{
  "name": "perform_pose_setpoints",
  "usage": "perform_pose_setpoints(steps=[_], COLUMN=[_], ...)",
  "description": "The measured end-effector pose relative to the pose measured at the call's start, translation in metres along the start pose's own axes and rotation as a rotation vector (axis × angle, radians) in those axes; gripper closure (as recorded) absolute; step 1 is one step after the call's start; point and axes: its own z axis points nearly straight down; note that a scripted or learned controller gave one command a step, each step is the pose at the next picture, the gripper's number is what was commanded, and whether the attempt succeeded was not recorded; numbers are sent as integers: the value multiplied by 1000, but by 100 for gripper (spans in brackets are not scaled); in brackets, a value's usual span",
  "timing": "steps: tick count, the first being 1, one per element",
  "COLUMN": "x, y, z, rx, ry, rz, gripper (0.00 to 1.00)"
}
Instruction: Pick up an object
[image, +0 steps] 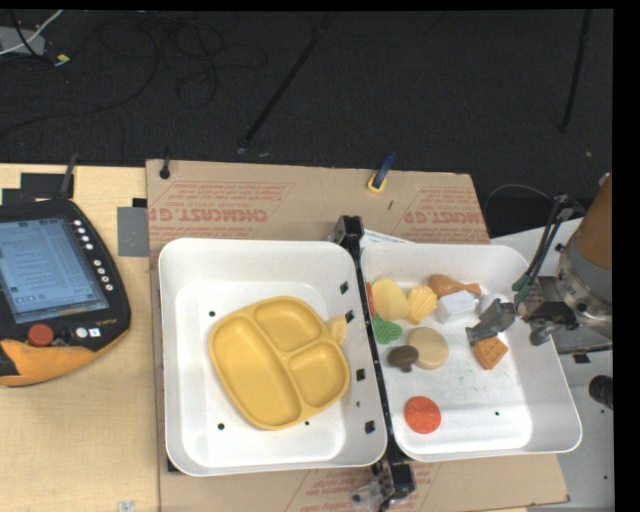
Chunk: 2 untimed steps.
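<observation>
arm: I see it coming in over the right bin's (560, 425) right edge, orange band at the frame's right side.
gripper (492, 322): over the right bin's right half, dark fingers (488, 318) pointing left, tips just above the orange waffle piece (490, 352). Nothing between the fingers; gap looks narrow, approx. closed.
right bin, back edge: orange drumstick-shaped toy (452, 287), white block (455, 307) just in front of it.
right bin, back-left corner: yellow lumpy toy (388, 300), corn-like yellow piece (423, 301), green piece (386, 331) below them, all close together.
right bin, mid: tan round cookie (431, 348) w/ brown mushroom-shaped toy (402, 357) touching its left side.
right bin, front edge: red round toy (422, 414), well apart from the rest.
left bin (190, 420): yellow divided tray (280, 360), 3 compartments, roughly centred.
bench, left edge: I see the control pendant (55, 290), screen lit.
</observation>
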Motion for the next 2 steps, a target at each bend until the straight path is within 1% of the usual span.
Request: perform_pose_setpoints(steps=[1, 2], x=[0, -2], y=[1, 10], z=[-5, 55], rx=[-10, -3], ry=[-2, 0], rz=[-2, -2], gripper=[0, 0])
